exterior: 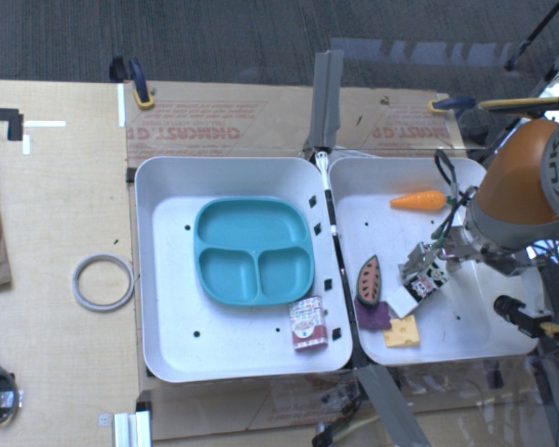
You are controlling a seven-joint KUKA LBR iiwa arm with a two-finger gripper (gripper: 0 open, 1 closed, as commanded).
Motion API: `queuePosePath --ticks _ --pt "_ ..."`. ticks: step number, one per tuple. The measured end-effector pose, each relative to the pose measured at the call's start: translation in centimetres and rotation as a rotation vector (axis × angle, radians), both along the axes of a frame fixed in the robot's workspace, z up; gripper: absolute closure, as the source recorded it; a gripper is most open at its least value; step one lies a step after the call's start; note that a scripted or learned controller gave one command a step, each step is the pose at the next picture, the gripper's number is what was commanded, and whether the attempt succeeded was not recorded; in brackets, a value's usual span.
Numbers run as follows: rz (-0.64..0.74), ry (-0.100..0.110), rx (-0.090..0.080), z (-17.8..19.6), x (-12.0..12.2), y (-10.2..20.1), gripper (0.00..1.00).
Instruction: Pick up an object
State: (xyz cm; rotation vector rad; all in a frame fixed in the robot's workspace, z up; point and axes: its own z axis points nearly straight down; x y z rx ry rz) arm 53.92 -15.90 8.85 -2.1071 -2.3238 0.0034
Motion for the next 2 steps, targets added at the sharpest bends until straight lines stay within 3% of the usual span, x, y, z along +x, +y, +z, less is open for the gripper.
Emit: queuePosePath --ticks 1,2 --pt "-0.004 0.004 0.002 0.59 -0.02 -0.15 1.0" --pt "-0.004 0.004 0.002 0.58 -0.02 -0.14 0.0"
